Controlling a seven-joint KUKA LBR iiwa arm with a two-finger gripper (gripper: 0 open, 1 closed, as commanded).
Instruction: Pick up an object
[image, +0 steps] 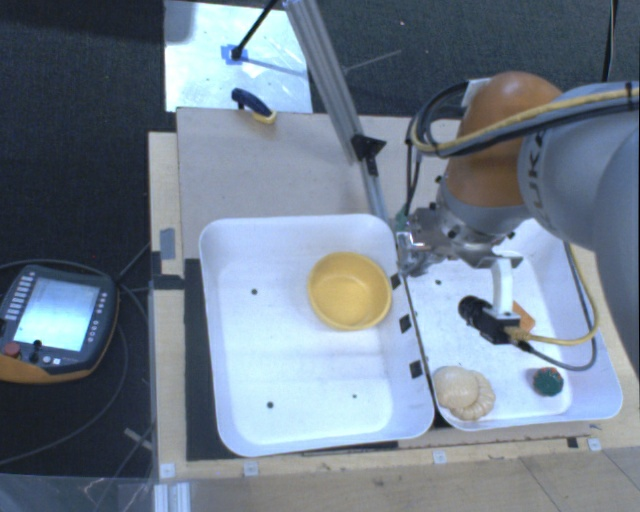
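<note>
Camera view, looking down at a slant: you've got two white bins side by side on the table (270, 160). Left bin (250, 400) holds a yellow bowl (349, 290), upright, near its right wall. Right bin (585, 400) holds a cream scalloped shell-like object (463, 392) at the front left corner, a small dark green ball (547, 381) to its right, well apart, and an orange piece (523, 321), partly hidden under the arm's fittings. The arm (560, 150) comes in from the right w/ its orange band (500, 130) over the right bin's back. The pincer (412, 252) sits approx over the seam between the bins, just right of the bowl. Can't tell how far it's parted, and you can see no object between its tips. A teach pendant (52, 322) lies on the floor, left of the table.
</note>
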